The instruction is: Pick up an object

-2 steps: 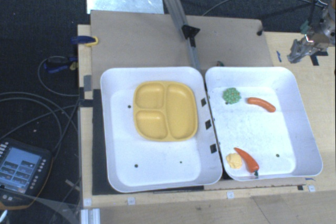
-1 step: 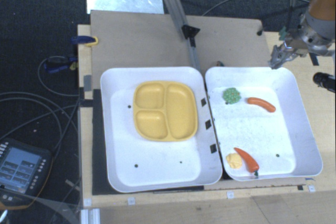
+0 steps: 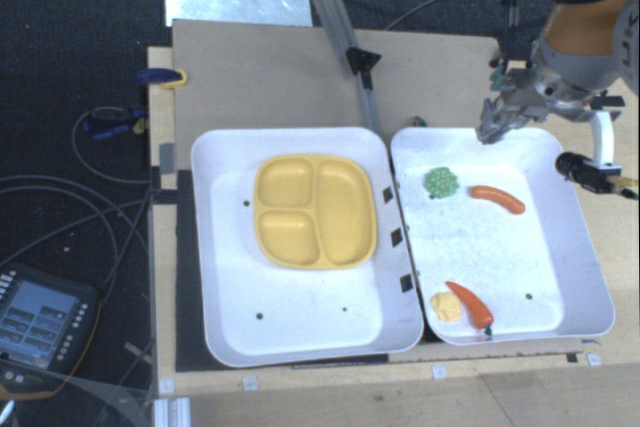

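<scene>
Gripper [image 3: 494, 127] poised over the far rim of the right bin [image 3: 560, 245], at about twelve o'clock of that bin; whether released or clenched, impossible to tell from here; nothing seen between its tips; nearest candidates just below: green broccoli piece [image 3: 441, 182] at about seven o'clock from the tool, orange sausage [image 3: 498, 200] at six o'clock; red chili [image 3: 470, 303] touching a yellow lump [image 3: 446, 307] at the bin's near edge, around seven o'clock of the bin; yellow divided plate [image 3: 314, 211] in the left bin [image 3: 230, 315], well apart; likely risks: straight descent striking the bin wall rather than any item; rounded sausage rolling aside under a slightly offset closure; chili and lump dragged together if targeted
</scene>
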`<state>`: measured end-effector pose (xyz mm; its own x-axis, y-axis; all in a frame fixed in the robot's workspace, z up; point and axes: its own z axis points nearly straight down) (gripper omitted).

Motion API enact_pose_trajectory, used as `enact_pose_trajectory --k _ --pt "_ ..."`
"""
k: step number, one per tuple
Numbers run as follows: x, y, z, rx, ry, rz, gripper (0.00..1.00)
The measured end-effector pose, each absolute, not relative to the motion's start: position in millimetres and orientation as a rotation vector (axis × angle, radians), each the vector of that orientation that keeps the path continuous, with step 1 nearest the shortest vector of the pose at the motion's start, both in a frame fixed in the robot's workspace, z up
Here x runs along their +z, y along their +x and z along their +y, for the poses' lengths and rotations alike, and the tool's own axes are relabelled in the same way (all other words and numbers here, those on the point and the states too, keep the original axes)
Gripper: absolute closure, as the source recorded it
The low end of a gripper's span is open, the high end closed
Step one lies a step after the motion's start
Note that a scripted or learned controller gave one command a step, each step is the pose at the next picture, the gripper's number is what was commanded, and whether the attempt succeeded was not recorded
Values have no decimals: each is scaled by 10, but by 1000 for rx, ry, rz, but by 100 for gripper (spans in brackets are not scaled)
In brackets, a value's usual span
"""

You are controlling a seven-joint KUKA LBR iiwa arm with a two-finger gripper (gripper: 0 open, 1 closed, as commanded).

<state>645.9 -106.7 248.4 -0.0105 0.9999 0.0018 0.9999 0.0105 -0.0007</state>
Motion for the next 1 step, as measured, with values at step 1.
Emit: enact_pose_trajectory --k 1 --pt "2385 6352 -604 -1 -2209 -2231 100"
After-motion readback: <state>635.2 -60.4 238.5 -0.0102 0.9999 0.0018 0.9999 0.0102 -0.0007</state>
